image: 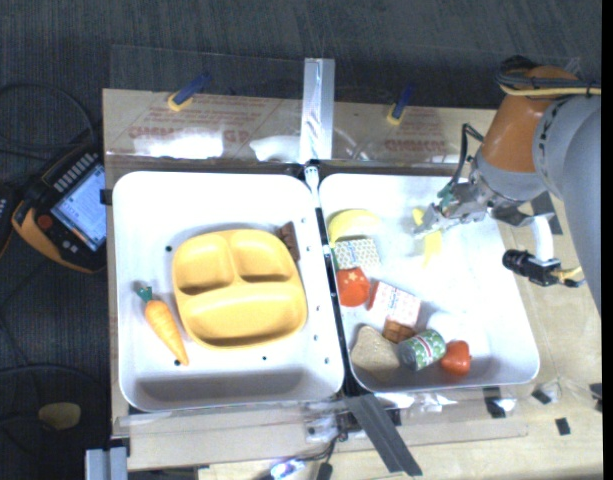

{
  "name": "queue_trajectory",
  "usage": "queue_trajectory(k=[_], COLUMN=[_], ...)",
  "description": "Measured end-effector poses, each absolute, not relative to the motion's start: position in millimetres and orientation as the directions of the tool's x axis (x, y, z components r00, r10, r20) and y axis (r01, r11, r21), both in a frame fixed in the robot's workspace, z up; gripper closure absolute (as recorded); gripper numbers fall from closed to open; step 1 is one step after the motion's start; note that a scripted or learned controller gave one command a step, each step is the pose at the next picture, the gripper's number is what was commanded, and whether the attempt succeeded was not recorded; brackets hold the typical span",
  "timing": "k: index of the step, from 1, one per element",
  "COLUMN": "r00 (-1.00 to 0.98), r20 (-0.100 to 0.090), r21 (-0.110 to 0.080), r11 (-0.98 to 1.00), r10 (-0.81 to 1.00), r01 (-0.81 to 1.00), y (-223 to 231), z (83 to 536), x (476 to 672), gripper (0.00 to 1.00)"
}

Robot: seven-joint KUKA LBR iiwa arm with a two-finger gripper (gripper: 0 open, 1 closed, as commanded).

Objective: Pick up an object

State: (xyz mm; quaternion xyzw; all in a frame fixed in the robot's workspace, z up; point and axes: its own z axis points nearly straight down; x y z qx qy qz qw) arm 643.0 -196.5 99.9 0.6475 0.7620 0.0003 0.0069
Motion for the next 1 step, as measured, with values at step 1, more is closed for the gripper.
queue_trajectory(k=[1], r00=[-0.257], r20=[0.0], r21=[0.001], r11=[0.257], r10=[0.966], r01=[0.966], y=[-127.2], z=[216.0], x=[633.3], gripper=[1.0])
